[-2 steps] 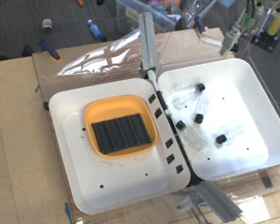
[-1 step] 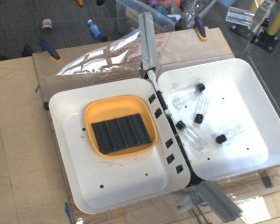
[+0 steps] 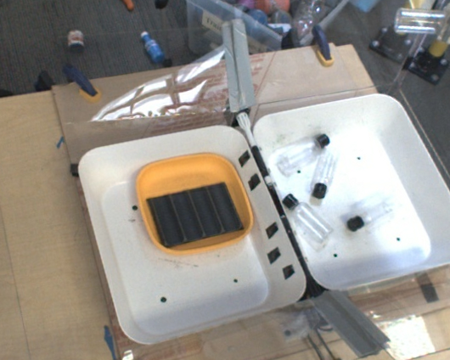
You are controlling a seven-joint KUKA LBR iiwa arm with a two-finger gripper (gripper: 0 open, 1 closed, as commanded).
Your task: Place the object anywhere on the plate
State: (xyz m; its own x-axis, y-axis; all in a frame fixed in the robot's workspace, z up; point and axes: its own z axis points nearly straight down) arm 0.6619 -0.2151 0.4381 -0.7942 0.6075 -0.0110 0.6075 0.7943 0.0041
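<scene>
camera view: two white bins side by side on a wooden bench
left bin (image 3: 135, 307): holds an orange plate (image 3: 150, 184) w/ a black ribbed insert (image 3: 195, 214) lying on it
right bin (image 3: 426, 221): four clear vials w/ black caps, scattered – one near top (image 3: 302, 153), one mid (image 3: 323, 176), one by the divider (image 3: 303, 214), one lower right (image 3: 368, 216)
task obj: judged to be one of the vials; all lie in the right bin, apart from the plate
risks: vials are clear, round, lying flat – likely to roll or slip out of a pinch; the one by the divider sits close to the wall, so fingers could hit it; ribbed insert may let a dropped vial roll off the plate
arm pose: can't tell from this view
gripper state: can't tell – no vial seen grasped
progress: pick not yet done, by my read
</scene>
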